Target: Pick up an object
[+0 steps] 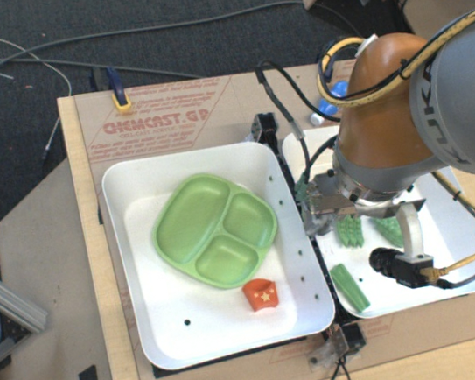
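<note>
The arm (403, 115) hangs low over the right bin (452, 237), with its bulk covering much of that bin's far half. The gripper (334, 214) sits at the bin's left side, close to the wall shared with the left bin (135, 271). The wrist hides the tip, so I cannot tell whether the grip is spread or closed on anything.

Just below the gripper lies a green bumpy piece (350, 230), probably the thing being gone for, though whether the two touch is hidden. A second green piece (389, 228) lies just beside it, and a flat green strip (348, 288) rests nearer the front edge. All three look to be lying on the bin floor.

In the left bin a green divided plate (215, 228) lies in the middle, with a small red block (261, 294) at its near edge, both well apart from the gripper.

As I judge it, the reach is made but the pick is not: nothing is seen lifted clear. Gripping and raising a piece are left to do.
</note>
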`<state>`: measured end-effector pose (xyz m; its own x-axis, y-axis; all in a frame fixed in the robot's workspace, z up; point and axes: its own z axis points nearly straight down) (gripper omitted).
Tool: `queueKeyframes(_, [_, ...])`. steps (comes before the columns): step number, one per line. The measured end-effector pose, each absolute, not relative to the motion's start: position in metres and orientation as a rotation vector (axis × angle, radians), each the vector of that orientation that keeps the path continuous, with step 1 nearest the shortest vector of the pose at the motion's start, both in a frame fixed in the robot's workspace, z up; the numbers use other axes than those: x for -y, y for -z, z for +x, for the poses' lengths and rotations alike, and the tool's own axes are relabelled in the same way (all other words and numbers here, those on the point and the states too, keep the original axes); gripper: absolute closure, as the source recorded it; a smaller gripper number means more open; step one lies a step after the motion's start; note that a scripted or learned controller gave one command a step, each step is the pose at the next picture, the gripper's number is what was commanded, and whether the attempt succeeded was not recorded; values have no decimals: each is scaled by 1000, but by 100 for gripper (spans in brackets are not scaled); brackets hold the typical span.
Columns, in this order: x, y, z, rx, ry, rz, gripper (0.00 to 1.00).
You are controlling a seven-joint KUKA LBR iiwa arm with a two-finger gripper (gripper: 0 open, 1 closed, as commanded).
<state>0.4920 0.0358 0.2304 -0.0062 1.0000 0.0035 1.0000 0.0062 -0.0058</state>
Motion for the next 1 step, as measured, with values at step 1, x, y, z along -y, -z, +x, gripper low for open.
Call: queueKeyframes(1, [-81,-220,492,2223,-3,-2212,100])
